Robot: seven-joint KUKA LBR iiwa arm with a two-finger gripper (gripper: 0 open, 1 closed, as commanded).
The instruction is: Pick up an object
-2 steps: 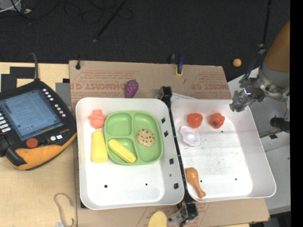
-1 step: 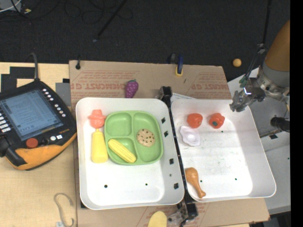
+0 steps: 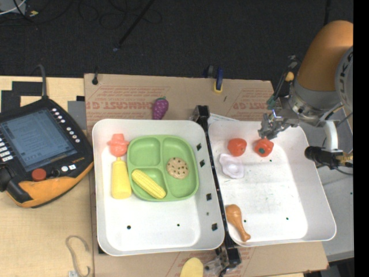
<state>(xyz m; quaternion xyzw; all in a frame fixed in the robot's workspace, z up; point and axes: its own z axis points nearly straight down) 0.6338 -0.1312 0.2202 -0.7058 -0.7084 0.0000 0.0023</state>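
While its grip is unreadable, claw (image 3: 268, 133) just above upright red pepper (image 3: 264, 148), stem upward.

The left shallow white plastic bin (image 3: 109, 224) holds a green three-compartment plastic tray (image 3: 190, 180) with a round tan cookie (image 3: 177, 167) in its right compartment and a yellow toy corn cob (image 3: 149, 184) in its front one; a yellow toy bottle (image 3: 120, 179) lies just left of the tray, a pink toy figure (image 3: 117, 145) behind it. In the right shallow white plastic bin (image 3: 311, 212), a red toy tomato (image 3: 237, 147) and a red toy pepper (image 3: 264, 148) sit side by side at the back, a white toy egg (image 3: 232, 167) before the tomato, a tan toy drumstick (image 3: 237, 220) at the front left. The two-finger grey metal gripper (image 3: 271, 128) hangs just behind the pepper.
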